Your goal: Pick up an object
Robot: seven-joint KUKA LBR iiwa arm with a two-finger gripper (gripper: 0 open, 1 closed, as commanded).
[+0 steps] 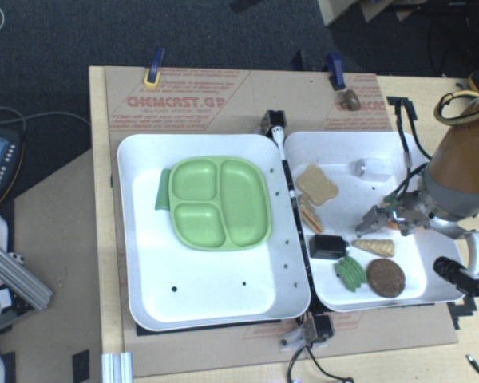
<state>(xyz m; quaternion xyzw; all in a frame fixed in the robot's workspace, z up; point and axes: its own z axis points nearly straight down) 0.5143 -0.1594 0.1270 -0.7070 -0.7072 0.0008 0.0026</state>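
My gripper (373,222) hangs low over the right bin (335,152), reaching in from the right. Just below it lies a beige cone-shaped piece (374,247). A brown round cookie (385,278) and a green ridged piece (350,272) lie near the bin's front edge. A black block (328,246) rests by the bin's left wall. A tan bread slice (316,185) lies further back, with an orange-brown stick (308,215) in front of it. A clear, pale object (372,167) sits at the back of the bin.
The left bin (144,246) holds a green divided plate (219,202), with a darker green item (161,190) tucked under its left edge. Black cables (407,134) run along the right bin's far right side. Clamps (153,69) hold the bench board.
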